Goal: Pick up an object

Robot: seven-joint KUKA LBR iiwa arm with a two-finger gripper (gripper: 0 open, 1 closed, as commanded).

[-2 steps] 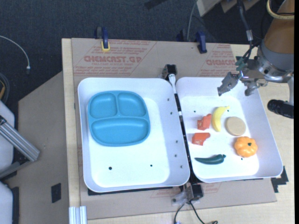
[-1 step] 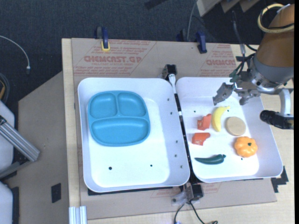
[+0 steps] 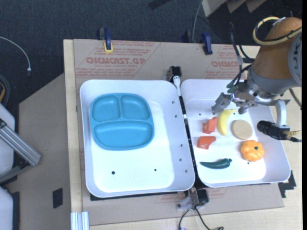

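Observation:
In the right bin (image 3: 273, 174) lie a yellow banana (image 3: 223, 122), two red pieces (image 3: 209, 125) (image 3: 206, 142), a beige round disc (image 3: 242, 129), an orange pumpkin (image 3: 252, 150) and a dark green pepper (image 3: 216, 164). My gripper (image 3: 232, 105) hangs over the bin's back half, just above the banana's upper end. It is open, its grey fingers (image 3: 221, 103) spread to either side of that end, and nothing is held between them.
The left bin (image 3: 139, 176) holds a blue divided plate (image 3: 122, 120). A black divider strip (image 3: 182, 114) runs between the two bins. The grey and orange arm (image 3: 278, 56) comes in from the upper right over the right bin's back corner.

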